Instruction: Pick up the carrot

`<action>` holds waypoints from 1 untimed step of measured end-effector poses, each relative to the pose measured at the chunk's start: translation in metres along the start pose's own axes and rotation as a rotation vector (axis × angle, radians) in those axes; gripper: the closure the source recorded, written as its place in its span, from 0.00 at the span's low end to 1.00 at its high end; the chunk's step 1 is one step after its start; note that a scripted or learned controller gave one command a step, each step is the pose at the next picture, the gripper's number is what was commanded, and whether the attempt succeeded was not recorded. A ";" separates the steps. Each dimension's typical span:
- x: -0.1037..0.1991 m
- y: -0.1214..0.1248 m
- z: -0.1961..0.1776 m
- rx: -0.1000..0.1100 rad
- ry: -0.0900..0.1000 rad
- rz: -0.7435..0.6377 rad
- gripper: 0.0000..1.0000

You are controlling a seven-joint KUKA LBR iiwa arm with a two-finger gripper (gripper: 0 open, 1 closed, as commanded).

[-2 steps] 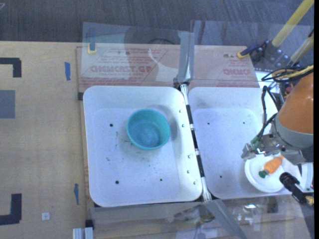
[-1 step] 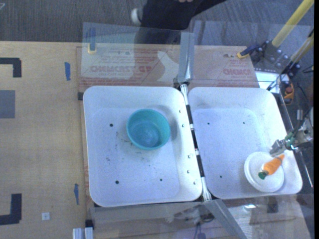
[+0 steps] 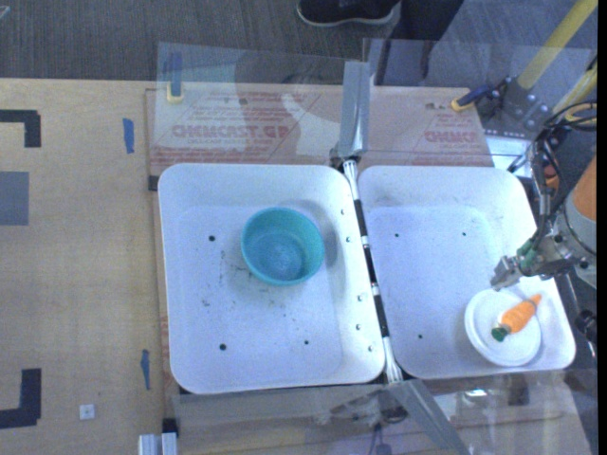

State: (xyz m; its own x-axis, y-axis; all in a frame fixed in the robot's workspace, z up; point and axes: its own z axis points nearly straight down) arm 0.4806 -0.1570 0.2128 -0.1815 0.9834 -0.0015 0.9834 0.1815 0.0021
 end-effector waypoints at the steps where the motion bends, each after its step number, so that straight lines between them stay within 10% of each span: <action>1: 0.000 0.000 0.000 0.000 0.000 0.000 0.00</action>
State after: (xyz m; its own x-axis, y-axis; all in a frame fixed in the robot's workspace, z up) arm 0.4806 -0.1573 0.2128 -0.1811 0.9835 -0.0016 0.9835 0.1811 0.0021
